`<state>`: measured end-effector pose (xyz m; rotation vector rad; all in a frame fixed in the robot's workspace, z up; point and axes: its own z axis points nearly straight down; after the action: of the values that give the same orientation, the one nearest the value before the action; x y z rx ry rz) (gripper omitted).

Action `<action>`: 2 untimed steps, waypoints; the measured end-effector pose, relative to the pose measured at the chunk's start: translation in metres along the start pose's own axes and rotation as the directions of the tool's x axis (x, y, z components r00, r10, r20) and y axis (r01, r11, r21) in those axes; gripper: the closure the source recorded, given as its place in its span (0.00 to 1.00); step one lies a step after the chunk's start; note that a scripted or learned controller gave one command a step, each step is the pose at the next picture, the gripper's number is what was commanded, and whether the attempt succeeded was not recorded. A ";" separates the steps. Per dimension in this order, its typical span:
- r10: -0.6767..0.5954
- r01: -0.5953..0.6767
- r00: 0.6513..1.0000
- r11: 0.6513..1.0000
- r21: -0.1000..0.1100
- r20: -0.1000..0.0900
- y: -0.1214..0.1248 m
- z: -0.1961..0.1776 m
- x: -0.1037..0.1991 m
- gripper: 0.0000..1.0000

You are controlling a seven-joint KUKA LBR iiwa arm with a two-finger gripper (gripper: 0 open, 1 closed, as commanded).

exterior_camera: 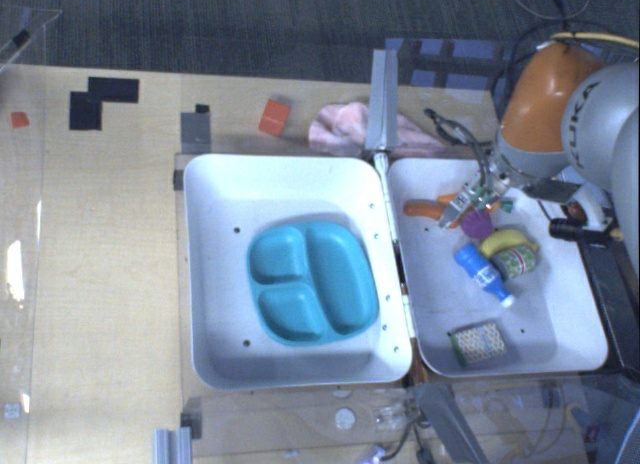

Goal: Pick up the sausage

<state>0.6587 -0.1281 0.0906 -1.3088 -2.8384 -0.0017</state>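
The sausage (pixel 424 209) lies in the right bin (pixel 560 352), near its upper left corner. The pincer (pixel 478 200) hangs just beside it at three o'clock, above a purple thing (pixel 477 223); whether it is spread or pressed together cannot be told. A blue bottle (pixel 484 272) lies at the pincer's six o'clock.

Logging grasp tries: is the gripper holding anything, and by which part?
Cannot be told. The gripper sits over the thin orange-brown sausage and purple piece; no hold shows.
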 end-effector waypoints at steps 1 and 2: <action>-0.552 0.552 0.834 0.834 0.015 0.008 0.019 0.001 0.022 0.00; -0.553 0.553 0.832 0.833 0.002 0.040 0.028 -0.014 0.022 1.00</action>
<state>0.6660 -0.0936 0.1049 -0.4383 -3.1351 0.0027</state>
